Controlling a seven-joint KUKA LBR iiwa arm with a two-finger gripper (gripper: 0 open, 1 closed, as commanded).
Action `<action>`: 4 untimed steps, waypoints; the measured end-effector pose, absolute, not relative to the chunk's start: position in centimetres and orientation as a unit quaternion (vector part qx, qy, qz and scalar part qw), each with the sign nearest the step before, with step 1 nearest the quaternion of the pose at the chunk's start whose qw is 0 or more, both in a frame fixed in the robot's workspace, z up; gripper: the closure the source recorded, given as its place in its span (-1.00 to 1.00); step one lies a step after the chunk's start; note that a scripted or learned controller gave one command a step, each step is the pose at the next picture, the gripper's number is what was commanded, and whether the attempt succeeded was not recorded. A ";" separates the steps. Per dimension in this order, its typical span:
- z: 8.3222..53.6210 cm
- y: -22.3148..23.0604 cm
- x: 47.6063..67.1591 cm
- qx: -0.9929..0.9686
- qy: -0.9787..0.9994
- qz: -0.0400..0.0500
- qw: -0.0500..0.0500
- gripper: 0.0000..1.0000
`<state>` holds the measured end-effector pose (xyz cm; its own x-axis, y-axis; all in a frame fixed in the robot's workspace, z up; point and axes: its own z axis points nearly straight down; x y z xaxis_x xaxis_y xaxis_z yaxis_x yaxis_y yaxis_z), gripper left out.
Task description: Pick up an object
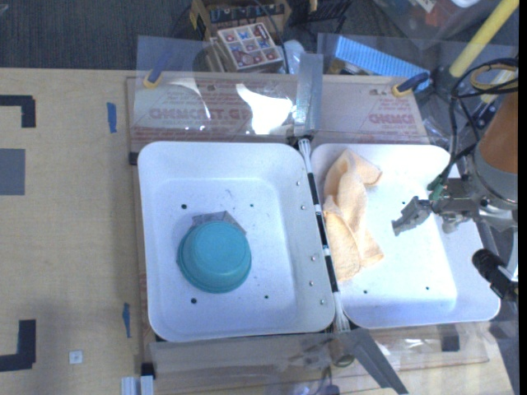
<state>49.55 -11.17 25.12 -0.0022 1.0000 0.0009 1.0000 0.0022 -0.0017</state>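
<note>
From the camera above the bench, two white bins sit side by side on a wooden bench top (66, 245). The left bin (165, 171) holds a teal bowl (215, 257), turned upside down, lying toward the bin's front left part. A small grey scrap (216, 218) pokes out from behind the bowl's far edge and touches it.

The right bin (428, 290) holds a pale yellow cloth (346, 212), crumpled and bunched along the bin's left wall, running from near the back corner down past the middle. Its left edge lies against the divider between the two bins.

The arm comes in from the right, its orange band (504, 142) showing at the edge of the picture. The gripper (407, 219) hangs over the middle of the right bin, with its dark fingers (401, 225) pointing left toward the cloth. The fingers look close together with nothing between them, though whether they are fully shut or slightly parted I cannot tell at this angle.

The cloth lies just to the left of the fingertips, near but apart from them, with bare white bin floor between. The bowl is well apart from the gripper, across the divider in the other bin.

Behind the bins stand clear plastic panels (214, 109) with red lettering.
</note>
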 end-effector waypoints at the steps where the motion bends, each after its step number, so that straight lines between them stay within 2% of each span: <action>1: 9.6 -11.6 52.9 -0.702 -0.712 -0.001 -0.001 -1.00; 2: 9.1 -9.6 52.7 -0.690 -0.724 -0.003 -0.005 -1.00; 3: 10.1 -9.5 52.8 -0.690 -0.723 -0.005 -0.006 1.00; 4: 22.1 -6.6 60.0 -0.669 -0.743 0.000 -0.001 1.00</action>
